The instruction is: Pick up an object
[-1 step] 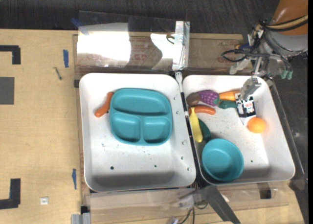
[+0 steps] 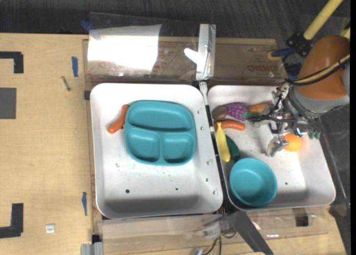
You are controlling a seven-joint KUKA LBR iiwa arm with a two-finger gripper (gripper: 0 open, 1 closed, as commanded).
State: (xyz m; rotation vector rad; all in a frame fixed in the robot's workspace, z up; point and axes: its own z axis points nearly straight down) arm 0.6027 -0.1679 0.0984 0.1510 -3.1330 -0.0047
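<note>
Gripper (image 2: 278, 137) hangs low in the right bin (image 2: 317, 184), right of frame centre, an orange toy (image 2: 293, 143) just to its right (touching, perhaps); whether the fingers are spread, I can't tell.

No readable text, labels, brands or numbers anywhere. Faint reddish print on the clear panel (image 2: 239, 59) behind the bins at 12 o'clock, too blurred to make out. Black bracket-shaped marks (image 2: 12, 59) on the bench (image 2: 39, 153) at 9 o'clock are shapes, not characters. A small white square tag (image 2: 50, 227) at 7 o'clock is too small to read.
</note>
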